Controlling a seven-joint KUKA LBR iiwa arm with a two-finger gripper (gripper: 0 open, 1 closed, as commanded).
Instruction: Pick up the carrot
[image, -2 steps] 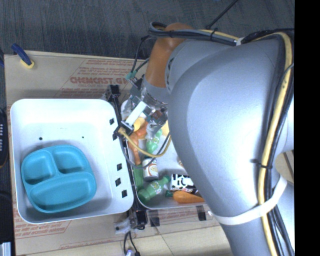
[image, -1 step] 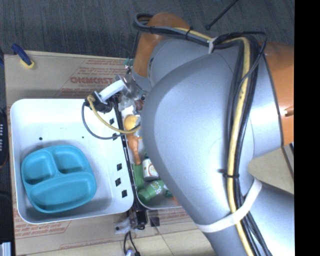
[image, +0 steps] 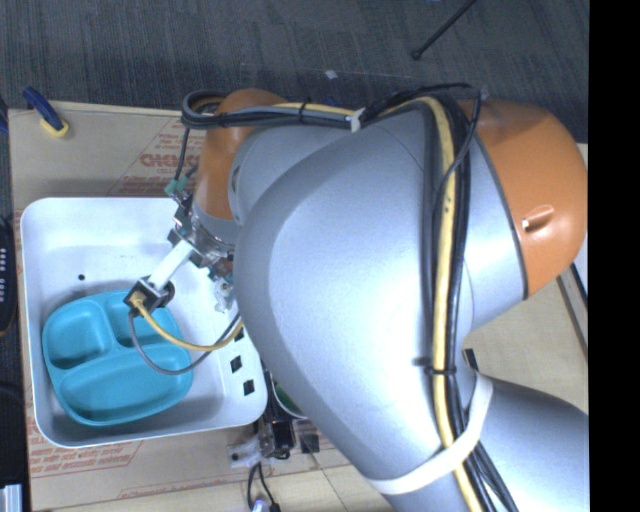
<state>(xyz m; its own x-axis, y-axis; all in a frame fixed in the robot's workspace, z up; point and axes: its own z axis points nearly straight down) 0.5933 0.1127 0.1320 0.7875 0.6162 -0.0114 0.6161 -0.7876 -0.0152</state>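
Note:
My grey arm (image: 400, 280) with its orange band (image: 540, 200) reaches in from the right and covers most of the view. The gripper (image: 212, 258) hangs over the right edge of the left white bin (image: 60, 225), close to the bin's inner wall. Its lower part is tucked under the wrist. A blue divided plate (image: 105, 365) lies in the left bin's front half, just left of and below the gripper. The arm hides the right bin and whatever lies in it.
The bins stand on a brown cardboard sheet (image: 130, 150). A small blue and yellow tool (image: 45, 112) lies on the sheet at the back left corner. The back half of the left bin is bare white floor.

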